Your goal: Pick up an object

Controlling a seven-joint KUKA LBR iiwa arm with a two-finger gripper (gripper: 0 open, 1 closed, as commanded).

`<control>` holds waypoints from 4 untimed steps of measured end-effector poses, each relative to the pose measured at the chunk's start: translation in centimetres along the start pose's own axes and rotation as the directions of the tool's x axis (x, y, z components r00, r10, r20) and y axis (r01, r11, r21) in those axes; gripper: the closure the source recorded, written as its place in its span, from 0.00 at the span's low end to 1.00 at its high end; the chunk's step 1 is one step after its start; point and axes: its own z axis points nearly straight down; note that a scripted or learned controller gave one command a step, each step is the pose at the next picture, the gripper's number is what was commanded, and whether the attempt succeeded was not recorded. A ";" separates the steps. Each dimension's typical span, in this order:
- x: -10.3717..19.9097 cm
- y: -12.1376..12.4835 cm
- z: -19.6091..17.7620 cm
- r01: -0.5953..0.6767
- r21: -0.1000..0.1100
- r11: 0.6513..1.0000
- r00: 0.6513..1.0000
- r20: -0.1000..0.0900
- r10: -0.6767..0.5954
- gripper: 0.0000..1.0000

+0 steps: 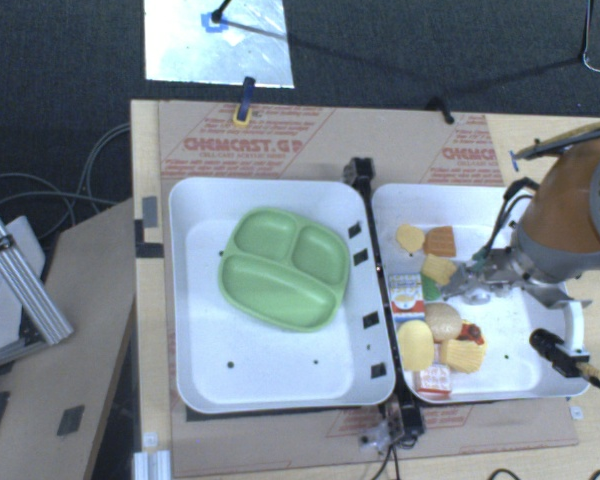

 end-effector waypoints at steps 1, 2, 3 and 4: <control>0.0 0.1 2.5 0.005 0.016 1.000 1.000 -0.010 -0.005 0.00; 0.0 0.1 1.4 0.006 0.014 1.000 1.000 -0.010 -0.006 1.00; -0.3 1.2 -4.5 0.008 0.012 1.000 1.000 -0.009 -0.008 1.00; -0.3 1.7 -11.0 0.009 0.011 1.000 1.000 -0.009 -0.009 1.00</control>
